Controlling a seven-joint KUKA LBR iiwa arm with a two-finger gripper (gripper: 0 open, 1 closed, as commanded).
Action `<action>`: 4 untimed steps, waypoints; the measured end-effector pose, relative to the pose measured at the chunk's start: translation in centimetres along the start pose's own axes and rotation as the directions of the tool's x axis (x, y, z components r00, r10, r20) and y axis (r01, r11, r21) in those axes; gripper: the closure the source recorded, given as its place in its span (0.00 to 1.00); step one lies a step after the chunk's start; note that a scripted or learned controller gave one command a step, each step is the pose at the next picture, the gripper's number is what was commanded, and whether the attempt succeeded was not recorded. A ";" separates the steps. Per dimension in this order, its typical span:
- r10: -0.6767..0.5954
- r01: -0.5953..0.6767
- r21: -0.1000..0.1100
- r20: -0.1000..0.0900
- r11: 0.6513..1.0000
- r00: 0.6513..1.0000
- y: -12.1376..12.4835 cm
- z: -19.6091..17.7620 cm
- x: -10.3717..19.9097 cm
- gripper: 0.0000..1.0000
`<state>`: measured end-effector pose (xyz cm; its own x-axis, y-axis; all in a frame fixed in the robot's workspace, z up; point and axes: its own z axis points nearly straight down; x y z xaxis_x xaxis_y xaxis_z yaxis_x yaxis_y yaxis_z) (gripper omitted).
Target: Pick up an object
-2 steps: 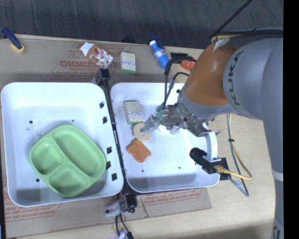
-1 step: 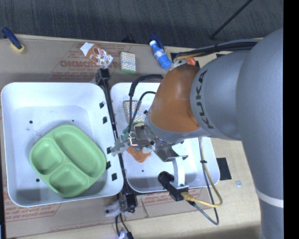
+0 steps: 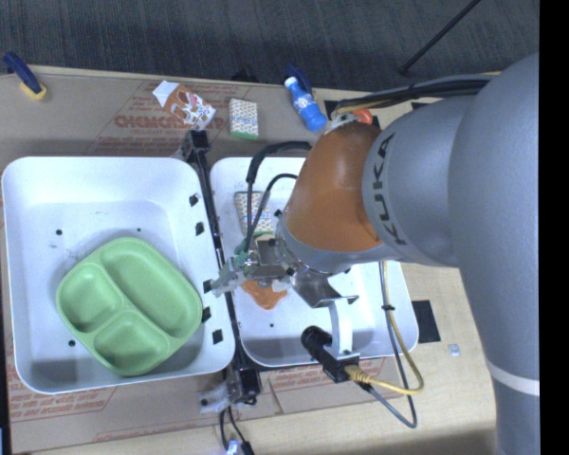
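Orange object (image 3: 264, 295) lies in right bin (image 3: 398, 325), directly under tool (image 3: 256, 271), arm positioned low for grasp; tool state: cannot tell.

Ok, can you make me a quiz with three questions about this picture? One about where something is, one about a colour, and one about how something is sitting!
1. Where is the divided tray?
A. In the left bin
B. In the right bin
C. On the bench outside the bins

2. What colour is the thing under the gripper?
A. Purple
B. Orange
C. Black

3. How does the tray sit in its bin?
A. Upside down
B. Standing on its edge
C. Lying open side up, turned at a slant

Answers:
1. A: the tray lies inside the left bin, while the arm reaches over the right bin.
2. B: an orange object shows on the right bin's floor below the gripper.
3. C: its three compartments face up and its sides run crooked to the bin walls.
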<state>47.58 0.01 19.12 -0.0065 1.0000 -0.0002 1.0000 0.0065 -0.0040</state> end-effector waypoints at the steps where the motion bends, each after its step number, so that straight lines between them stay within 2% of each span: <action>1: -0.003 0.003 0.000 0.000 1.000 1.000 1.2 3.3 10.6 0.00; 2: -0.002 0.002 -0.002 0.000 1.000 1.000 3.5 9.9 15.7 0.00; 3: -0.001 0.001 -0.015 -0.004 1.000 1.000 0.5 9.7 14.3 0.00; 4: -0.002 0.002 -0.010 0.002 1.000 1.000 0.4 9.8 19.4 0.00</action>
<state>47.81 19.37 9.34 -0.0086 1.0000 -0.0017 0.9999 0.0086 0.0059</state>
